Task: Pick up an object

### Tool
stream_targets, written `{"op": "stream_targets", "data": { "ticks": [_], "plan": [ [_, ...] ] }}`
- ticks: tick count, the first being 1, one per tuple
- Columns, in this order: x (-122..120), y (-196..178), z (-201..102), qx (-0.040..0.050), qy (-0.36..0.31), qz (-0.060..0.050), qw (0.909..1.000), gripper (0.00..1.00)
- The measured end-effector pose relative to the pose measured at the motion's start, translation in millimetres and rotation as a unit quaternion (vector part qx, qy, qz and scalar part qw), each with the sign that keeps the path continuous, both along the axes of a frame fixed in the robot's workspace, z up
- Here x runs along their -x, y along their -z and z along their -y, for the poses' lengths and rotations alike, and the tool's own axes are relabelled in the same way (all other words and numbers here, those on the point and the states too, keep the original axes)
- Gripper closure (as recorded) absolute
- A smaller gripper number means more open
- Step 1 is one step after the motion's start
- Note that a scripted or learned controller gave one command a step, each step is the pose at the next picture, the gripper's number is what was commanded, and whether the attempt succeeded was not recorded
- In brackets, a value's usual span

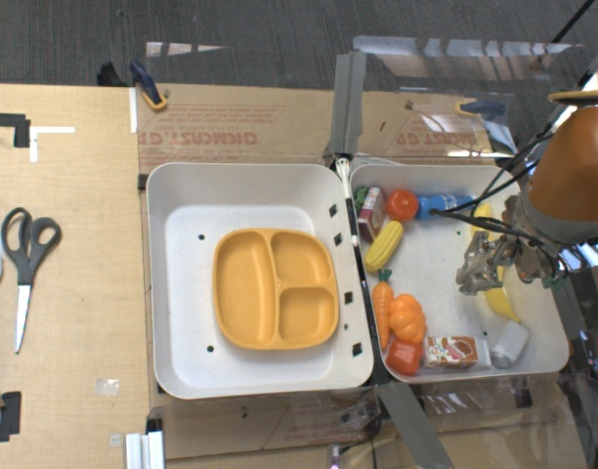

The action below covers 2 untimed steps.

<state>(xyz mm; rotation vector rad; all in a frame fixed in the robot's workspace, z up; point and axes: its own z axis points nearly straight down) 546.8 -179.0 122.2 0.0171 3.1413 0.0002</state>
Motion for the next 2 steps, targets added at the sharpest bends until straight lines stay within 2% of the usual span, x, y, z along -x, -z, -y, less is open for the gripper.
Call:
{"op": "stream_targets", "data": {
  "ticks": [1, 2],
  "plan": [
    [-6, 33, -45, -0.0004, 0.136, -0.002, 0.9907, 1.00],
    [11, 32, 29, 0.0000, 0.059, 0.001, 0.9983, 1.00]
  ]
}}
